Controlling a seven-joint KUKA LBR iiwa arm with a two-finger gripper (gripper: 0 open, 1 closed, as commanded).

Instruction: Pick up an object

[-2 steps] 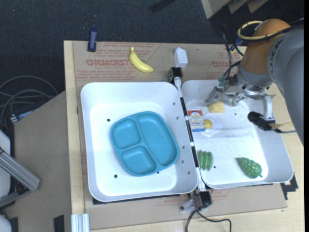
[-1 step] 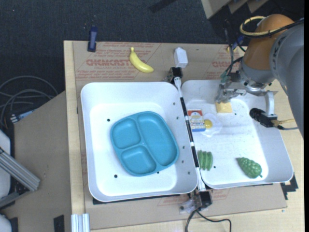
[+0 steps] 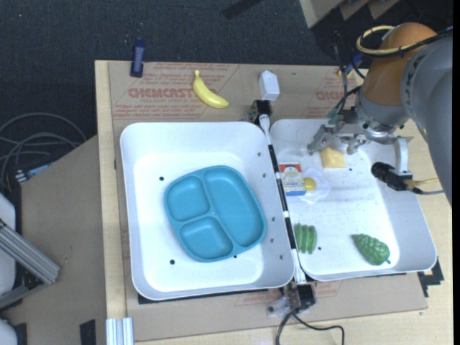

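On the worktop (image 3: 115, 192) beyond the bins, at about eleven o'clock from the left bin, lies a small yellow plastic banana (image 3: 209, 93), outside both bins and out of play for now. The left white bin (image 3: 140, 139) carries a blue three-compartment plastic tray (image 3: 213, 213) lying flat near its middle.

The right white bin (image 3: 413, 218) holds the likely targets. Along its left wall sits a small red-and-white packet with a blue and yellow end (image 3: 294, 179). Toward six o'clock of that lies a small ribbed green vegetable-shaped toy (image 3: 306, 238), and further right, near the bin's front edge, a knobbly green toy (image 3: 372, 249).

The pale yellow block (image 3: 333, 157) at the bin's far end matters most. The claw (image 3: 336, 144) hangs right above it, its grey prongs splayed to either side at roughly nine and three o'clock, and the block shows just below them toward six o'clock. The prongs look spread apart, with nothing visibly pinched between them; whether they touch the block cannot be told from this slanted view. The block's long axis cannot be read with confidence, as its upper part is hidden under the claw.

My judgement is that the coming move is a short straight descent and a closing of the prongs, since the block lies almost directly beneath. The risk is that the prongs land on the block's top or nudge it toward the bin's wall instead of straddling it.
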